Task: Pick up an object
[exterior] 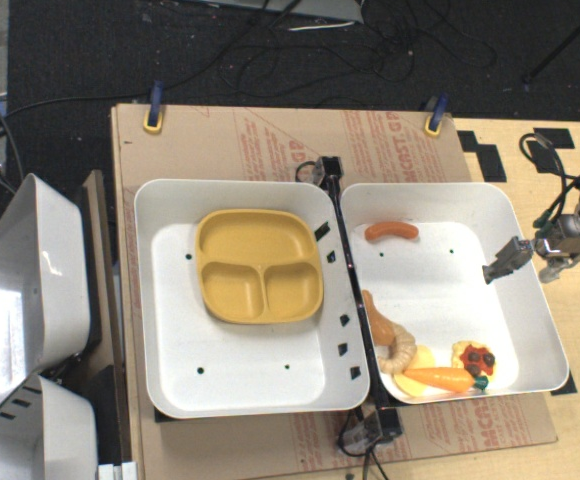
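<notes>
Overhead, a slanted view looks down on a cardboard-topped bench (270, 148) carrying two shallow white bins side by side. The left bin (165, 368) holds a yellow divided plate (260, 265), lying flat near its far middle. The right bin (510, 218) holds the loose items: an orange sausage (391, 231) lies alone toward the far side, well apart from the rest. Along the near edge sits a cluster: a tan curled piece (392, 343) against the left wall, an orange carrot (440, 377) lying lengthwise, and a small yellow piece with red and green on top (474, 356) just beside the carrot's right end.

The gripper (530, 256) enters from the right and hangs over the right rim of the right bin, with one dark finger (505, 259) reaching inward. Whether its jaws stand wide or narrow cannot be told from this angle. Nothing is visible between them.

As a judgement, the task is at its start. No object is lifted; all rest on the bin floor. Left to do: choose an item, travel over it, descend, close, and raise it.
</notes>
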`<action>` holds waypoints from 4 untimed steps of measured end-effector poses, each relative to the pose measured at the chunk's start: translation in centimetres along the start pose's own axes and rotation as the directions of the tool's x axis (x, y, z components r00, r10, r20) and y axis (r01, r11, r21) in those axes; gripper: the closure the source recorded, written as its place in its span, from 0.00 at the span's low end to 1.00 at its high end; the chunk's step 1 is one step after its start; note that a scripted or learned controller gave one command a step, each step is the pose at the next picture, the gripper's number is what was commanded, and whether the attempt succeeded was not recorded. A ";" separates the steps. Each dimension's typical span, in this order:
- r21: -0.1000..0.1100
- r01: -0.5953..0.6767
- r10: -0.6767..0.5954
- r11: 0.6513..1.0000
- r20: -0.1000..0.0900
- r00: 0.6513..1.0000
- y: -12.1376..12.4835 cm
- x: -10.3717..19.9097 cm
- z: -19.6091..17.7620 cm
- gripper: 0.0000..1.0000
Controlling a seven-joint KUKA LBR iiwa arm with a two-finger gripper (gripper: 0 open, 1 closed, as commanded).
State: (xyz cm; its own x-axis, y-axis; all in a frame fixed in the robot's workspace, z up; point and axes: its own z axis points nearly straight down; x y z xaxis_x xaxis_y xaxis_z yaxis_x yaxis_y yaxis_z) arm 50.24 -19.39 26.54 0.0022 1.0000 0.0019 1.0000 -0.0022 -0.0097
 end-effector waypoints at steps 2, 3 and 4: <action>-0.005 0.000 0.000 1.000 0.001 1.000 -0.1 -0.4 4.0 0.00; -0.003 0.000 0.000 1.000 0.000 1.000 -0.8 -0.1 10.2 0.00; -0.004 0.001 -0.001 1.000 -0.001 1.000 -1.1 0.9 16.1 0.00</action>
State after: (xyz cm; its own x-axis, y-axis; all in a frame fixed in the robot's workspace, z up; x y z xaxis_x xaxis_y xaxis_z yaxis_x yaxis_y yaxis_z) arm 49.00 -18.44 10.41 0.0014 1.0000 0.0027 1.0000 -0.0014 -0.0062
